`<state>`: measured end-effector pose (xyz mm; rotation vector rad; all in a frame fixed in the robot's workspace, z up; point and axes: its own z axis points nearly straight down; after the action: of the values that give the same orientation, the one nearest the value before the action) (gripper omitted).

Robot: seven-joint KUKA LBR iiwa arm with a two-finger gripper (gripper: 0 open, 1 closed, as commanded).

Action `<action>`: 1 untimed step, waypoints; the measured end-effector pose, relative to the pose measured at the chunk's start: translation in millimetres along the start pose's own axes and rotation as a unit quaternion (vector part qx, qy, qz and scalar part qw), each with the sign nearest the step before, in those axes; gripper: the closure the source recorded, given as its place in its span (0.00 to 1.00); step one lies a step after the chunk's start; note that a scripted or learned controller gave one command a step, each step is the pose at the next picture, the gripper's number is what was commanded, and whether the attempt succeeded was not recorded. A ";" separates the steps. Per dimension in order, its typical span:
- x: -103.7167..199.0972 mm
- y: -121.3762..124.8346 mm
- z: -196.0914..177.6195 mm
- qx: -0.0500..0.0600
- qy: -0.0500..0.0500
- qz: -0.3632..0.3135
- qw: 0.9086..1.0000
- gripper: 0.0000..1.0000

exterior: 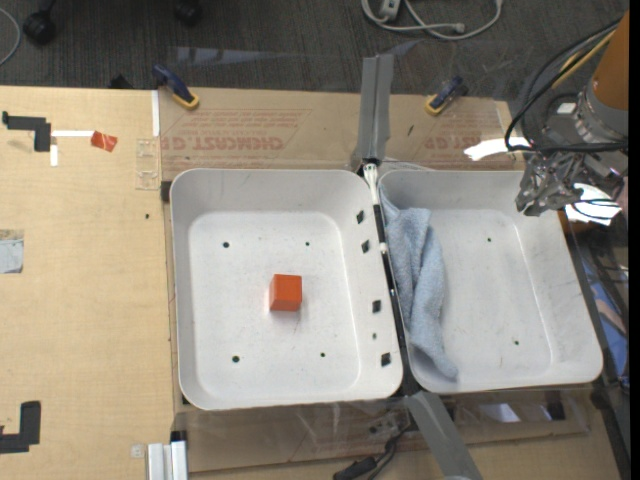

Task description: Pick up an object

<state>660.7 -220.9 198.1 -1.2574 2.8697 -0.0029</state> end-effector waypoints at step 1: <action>0.0 0.3 -11.0 -0.001 0.000 -0.249 0.968 1.00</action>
<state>660.4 -220.7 209.1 -1.9338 2.4664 -0.0016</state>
